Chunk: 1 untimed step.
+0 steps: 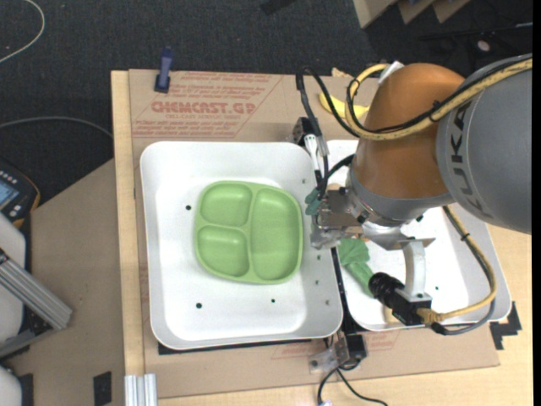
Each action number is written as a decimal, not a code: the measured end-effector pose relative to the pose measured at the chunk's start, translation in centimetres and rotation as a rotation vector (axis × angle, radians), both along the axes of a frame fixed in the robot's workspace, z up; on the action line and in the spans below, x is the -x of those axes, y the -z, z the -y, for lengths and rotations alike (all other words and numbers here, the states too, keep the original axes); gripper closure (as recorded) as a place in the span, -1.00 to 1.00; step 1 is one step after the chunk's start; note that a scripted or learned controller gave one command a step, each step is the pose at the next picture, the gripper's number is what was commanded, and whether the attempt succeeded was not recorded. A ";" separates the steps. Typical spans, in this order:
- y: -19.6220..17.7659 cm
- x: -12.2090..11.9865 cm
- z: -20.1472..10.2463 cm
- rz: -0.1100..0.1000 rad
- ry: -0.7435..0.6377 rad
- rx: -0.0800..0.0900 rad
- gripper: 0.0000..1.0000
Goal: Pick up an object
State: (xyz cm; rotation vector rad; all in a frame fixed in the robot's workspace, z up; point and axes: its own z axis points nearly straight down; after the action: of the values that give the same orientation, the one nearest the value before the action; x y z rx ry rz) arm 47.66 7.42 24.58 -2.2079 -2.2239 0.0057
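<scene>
We see the arm [423,150] hanging low over the seam between the two bins, its wrist hiding the gripper [338,235]; we cannot tell its state. A green object [357,265] pokes out just beneath it in the right bin [473,269]. A green divided plate [250,231] lies in the left bin [169,227].

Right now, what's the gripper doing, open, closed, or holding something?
Gripper: cannot be told. It sits low over the right bin's left edge, with a green object just beneath the wrist.
</scene>
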 end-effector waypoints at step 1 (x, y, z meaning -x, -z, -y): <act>-11.8 -0.4 -5.3 0.021 -0.001 -0.003 1.00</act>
State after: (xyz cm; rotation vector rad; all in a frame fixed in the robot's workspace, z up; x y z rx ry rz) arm 48.04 12.71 36.41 -2.2160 -2.2337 -0.0215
